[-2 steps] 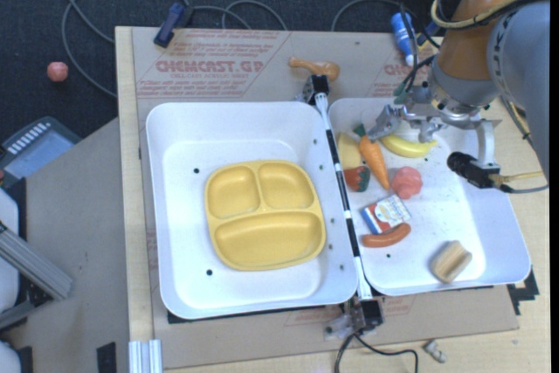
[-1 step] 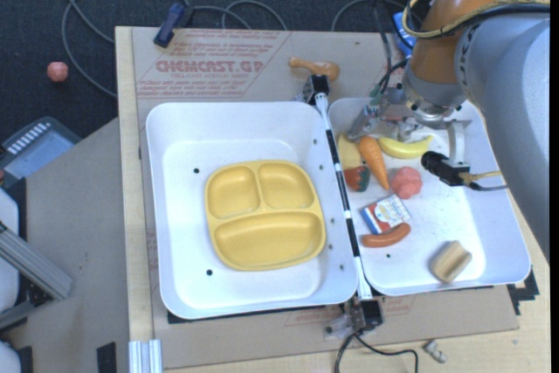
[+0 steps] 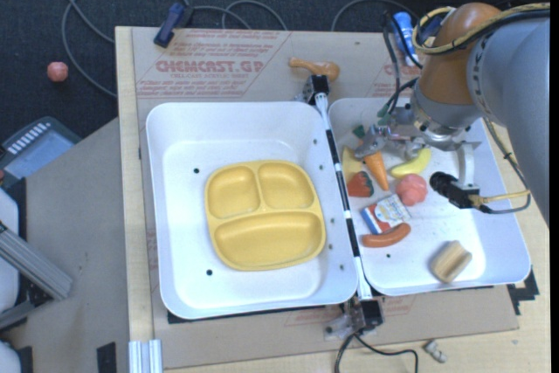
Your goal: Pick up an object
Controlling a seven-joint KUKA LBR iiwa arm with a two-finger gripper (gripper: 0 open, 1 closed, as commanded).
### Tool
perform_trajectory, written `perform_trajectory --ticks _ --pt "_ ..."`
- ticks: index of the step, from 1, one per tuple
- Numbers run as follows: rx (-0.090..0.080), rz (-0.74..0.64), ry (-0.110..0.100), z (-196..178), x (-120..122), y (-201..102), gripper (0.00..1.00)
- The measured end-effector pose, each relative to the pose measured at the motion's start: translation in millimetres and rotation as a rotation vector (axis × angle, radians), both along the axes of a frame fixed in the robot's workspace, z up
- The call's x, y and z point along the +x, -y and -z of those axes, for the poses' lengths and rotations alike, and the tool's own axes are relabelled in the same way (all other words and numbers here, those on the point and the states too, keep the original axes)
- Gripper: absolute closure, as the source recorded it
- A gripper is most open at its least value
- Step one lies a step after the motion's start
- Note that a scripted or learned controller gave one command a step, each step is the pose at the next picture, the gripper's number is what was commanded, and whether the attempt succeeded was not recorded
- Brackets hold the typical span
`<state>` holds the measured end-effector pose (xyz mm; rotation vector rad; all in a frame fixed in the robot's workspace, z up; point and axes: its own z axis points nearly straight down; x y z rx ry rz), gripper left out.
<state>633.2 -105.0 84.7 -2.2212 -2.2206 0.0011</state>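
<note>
The carrot (image 3: 376, 171) lay near the right bin's (image 3: 502, 262) left wall, among a tomato (image 3: 359, 184), banana (image 3: 412, 163) and sausage (image 3: 385, 235). Your gripper (image 3: 390, 135) hovered just above it; how it was set I couldn't tell. You were at the approach step; next called for a straight descent.

A glossy yellow plastic tray (image 3: 262, 214) sits in a smooth white plastic bin (image 3: 166, 188) on a matt, paper-covered tabletop (image 3: 218, 65).

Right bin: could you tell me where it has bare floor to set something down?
In the right bin, floor is bare between the sausage and the front wall, left of the bread roll. It is crowded around the carrot beneath the gripper.
</note>
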Motion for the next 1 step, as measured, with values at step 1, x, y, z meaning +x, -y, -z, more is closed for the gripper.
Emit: perform_trajectory --ticks 1 --pt "0.001 0.000 0.000 0.2 -36.4 -13.6 0.00"
